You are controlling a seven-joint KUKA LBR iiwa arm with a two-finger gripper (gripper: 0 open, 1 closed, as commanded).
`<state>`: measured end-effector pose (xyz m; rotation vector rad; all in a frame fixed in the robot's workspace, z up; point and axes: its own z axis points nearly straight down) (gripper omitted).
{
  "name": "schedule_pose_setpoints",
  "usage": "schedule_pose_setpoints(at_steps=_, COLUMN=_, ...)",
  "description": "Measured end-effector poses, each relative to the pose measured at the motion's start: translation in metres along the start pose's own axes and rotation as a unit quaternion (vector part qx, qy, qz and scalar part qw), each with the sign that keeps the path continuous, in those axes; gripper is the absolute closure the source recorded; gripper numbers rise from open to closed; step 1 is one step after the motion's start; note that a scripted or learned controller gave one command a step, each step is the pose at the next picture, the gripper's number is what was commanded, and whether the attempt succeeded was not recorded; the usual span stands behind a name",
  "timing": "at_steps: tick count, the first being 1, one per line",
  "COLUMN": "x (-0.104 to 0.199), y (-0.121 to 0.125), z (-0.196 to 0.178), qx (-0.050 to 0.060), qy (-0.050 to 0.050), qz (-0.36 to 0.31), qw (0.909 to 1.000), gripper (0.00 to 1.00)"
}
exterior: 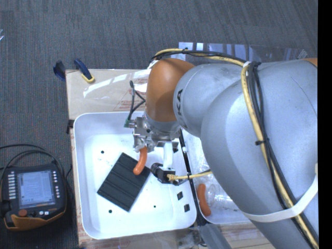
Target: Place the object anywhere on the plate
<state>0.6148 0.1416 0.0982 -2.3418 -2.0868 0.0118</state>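
A black ribbed rectangular plate [123, 182] lies tilted in the left white bin [85, 139]. My gripper [142, 148] hangs over the plate's upper right corner. It is shut on the top end of a long orange object [139, 163], which hangs down with its lower tip just over the plate's edge. I cannot tell whether that tip touches the plate.
In the right bin [228, 219] lie a second orange piece [204, 200] and a clear plastic item [222, 195], partly hidden by the arm. Two small black squares [183, 201] sit near the left bin's right wall. A teach pendant [33, 191] rests on the floor to the left.
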Motion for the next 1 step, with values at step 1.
schedule_pose_setpoints(at_steps=1, x=-0.0224, y=-0.0449, z=-0.0405, qx=0.0, qy=0.0, qz=-0.12, qw=0.9928, gripper=1.0)
